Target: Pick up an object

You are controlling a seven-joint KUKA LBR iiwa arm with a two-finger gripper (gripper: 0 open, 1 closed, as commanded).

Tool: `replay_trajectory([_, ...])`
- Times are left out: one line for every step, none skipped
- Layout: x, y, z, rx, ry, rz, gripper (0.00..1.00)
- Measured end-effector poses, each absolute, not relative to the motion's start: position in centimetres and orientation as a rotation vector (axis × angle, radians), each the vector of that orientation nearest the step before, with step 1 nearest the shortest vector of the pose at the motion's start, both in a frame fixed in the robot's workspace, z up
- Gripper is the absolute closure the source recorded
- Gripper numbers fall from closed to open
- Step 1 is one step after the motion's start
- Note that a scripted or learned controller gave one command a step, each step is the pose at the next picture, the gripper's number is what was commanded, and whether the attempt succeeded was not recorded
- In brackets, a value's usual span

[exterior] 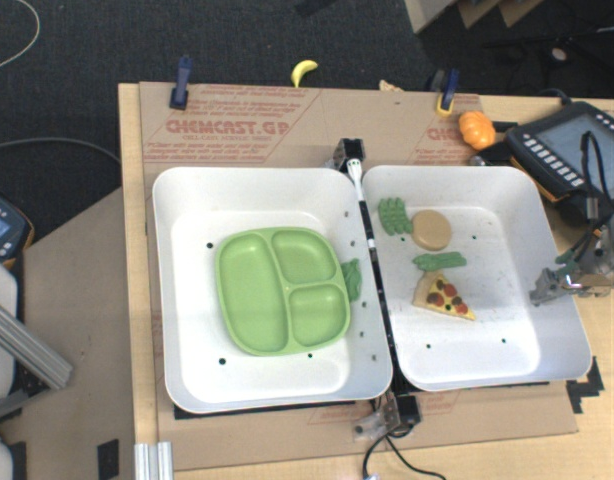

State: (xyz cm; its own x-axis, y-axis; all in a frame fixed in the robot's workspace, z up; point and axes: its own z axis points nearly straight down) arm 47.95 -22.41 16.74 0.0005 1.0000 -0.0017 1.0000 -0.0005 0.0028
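Note:
The right bin [507, 358] holds a pizza slice [444, 296], a tan round disc [432, 230], a ridged green toy [390, 215] and a small green leafy piece [439, 261]. They lie grouped in its left half. In the left bin [187, 358] rests a green divided plate [282, 290], with another green piece [351, 278] wedged between the plate and the bin's right wall. My gripper [559, 283] hangs low over the right bin's right rim, well to the right of the pizza slice, with nothing seen in it.
Behind the bins on the cardboard lie an orange toy [476, 129] and a yellow banana [304, 70]. A black pendant [562, 148] with cables sits at the right rear. Blue clamps [180, 81] [448, 90] hold the board's far edge.

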Motion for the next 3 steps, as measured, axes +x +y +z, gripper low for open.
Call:
replay_trajectory([47.95, -22.41, 16.91, 2.22, 2.219, 0.001, 1.0])
replay_trajectory([47.96, -22.4, 17.23, 2.219, 2.219, 0.001, 1.0])
replay_trajectory([47.97, -22.4, 17.74, 2.219, 2.219, 0.002, 1.0])
